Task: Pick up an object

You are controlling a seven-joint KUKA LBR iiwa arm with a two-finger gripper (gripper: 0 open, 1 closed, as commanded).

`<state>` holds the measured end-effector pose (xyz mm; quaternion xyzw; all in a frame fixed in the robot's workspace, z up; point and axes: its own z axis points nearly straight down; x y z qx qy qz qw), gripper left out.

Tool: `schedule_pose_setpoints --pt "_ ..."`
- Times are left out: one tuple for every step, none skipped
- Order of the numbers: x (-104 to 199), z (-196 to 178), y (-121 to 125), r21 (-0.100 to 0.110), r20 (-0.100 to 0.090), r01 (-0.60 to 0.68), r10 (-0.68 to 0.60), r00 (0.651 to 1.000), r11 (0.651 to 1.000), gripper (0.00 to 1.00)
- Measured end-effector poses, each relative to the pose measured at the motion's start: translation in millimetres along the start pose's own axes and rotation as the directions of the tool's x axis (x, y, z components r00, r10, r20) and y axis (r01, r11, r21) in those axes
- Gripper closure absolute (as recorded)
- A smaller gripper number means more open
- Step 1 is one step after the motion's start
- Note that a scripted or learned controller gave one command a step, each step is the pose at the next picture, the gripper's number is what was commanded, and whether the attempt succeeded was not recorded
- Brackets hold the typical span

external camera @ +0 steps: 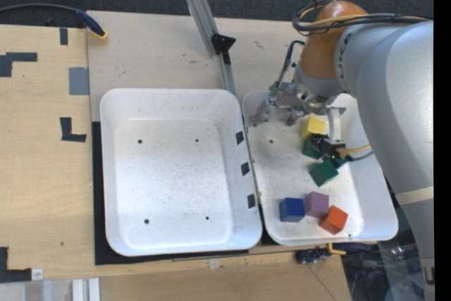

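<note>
bins: 2, white (173, 99) (366, 222)
blocks: 6 total
green: 2 (324, 172) (312, 148)
yellow: 1 (313, 126)
blue: 1 (291, 209)
purple: 1 (317, 203)
orange: 1 (334, 219)

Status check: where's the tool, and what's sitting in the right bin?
Tool low over right bin, far end. Yellow block, green blocks beside it. Blue, purple, orange untouched.

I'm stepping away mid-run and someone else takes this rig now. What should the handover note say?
Tool: low over the far end of the right bin; grip state unreadable, nothing seen held.
Blocks, all in the right bin: yellow block and two green blocks beside the wrist; blue block, purple block, orange block at the near end.
Left bin: no blocks.
Done: no pick visible.
Left: grasp and lift one.
</note>
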<state>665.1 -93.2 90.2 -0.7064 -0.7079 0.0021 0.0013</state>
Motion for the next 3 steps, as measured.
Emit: schedule_pose_setpoints --pt "1 -12 1 -0.002 -0.001 0.002 -0.002 1.0 1.0 1.0" --pt "4 -60 10 -0.008 -0.001 0.0 0.0 1.0 1.0 1.0" --pt "-4 -108 14 -0.009 0.0 -0.001 0.001 1.0 1.0 1.0"
